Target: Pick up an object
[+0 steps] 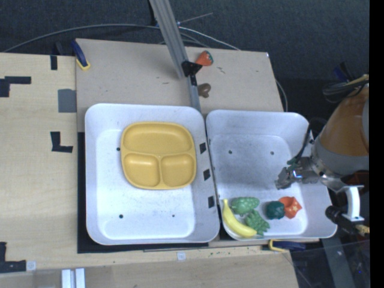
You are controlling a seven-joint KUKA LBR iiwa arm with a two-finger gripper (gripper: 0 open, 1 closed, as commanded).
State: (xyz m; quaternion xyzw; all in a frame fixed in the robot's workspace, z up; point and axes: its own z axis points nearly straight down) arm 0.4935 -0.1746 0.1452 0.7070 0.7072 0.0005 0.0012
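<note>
Grey metal, the tool [288,177] hangs over the right bin [252,131]; whether it is open I cannot tell. Just below it lie a red toy [292,207], a dark green ball [275,210], green leafy pieces [245,205] and a banana [235,224].

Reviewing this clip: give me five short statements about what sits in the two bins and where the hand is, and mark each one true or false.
1. The yellow divided plate lies in the left bin. True.
2. The banana lies in the left bin beside the plate. False: it lies in the right bin, at its near edge.
3. The hand is over the right bin. True.
4. The red toy sits on the plate. False: it lies in the right bin next to a dark green toy.
5. All the food toys are gathered at the right bin's near edge. True.
</note>
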